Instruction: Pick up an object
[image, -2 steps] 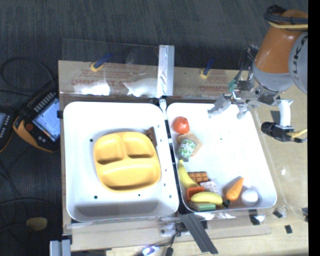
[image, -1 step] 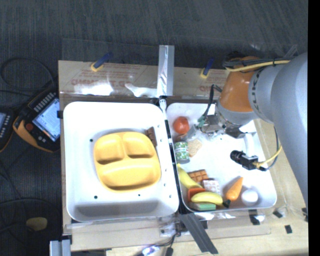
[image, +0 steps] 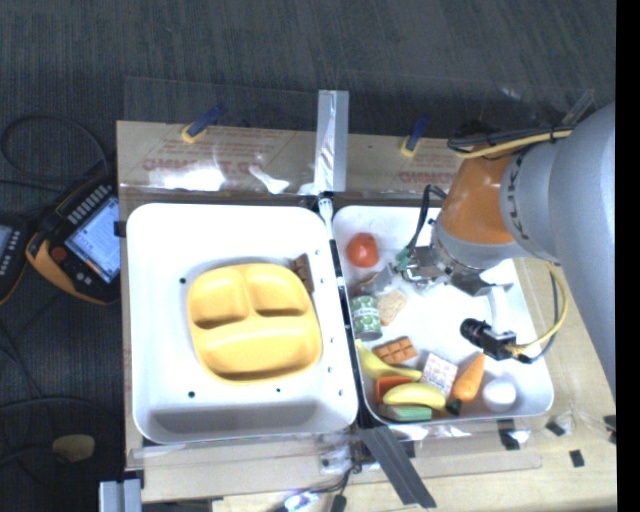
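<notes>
Orange and grey, the arm (image: 520, 200) leans in from the right over the right bin (image: 535, 400), its gripper (image: 420, 262) low at the bin's upper left, just beside the red tomato (image: 362, 249) and above a pale cracker-like piece (image: 391, 303). I judge this the reach-and-descend step of the pick, with no object lifted yet. Whether the gripper is spread or closed, I cannot tell; the wrist and cabling cover it, and nothing can be seen held. The candidates lie in the right bin: the tomato near the top, a green-white packet (image: 365, 315) against the divider, and a waffle-brown block (image: 399, 350), a banana (image: 414, 397) and a carrot (image: 468, 377) crowded along the lower edge. The next move calls for settling squarely over one item, likely the tomato or the cracker, without nudging neighbours. The left bin (image: 150, 400) holds a yellow divided tray (image: 255, 320). Small items near the banana overlap and are hard to name
</notes>
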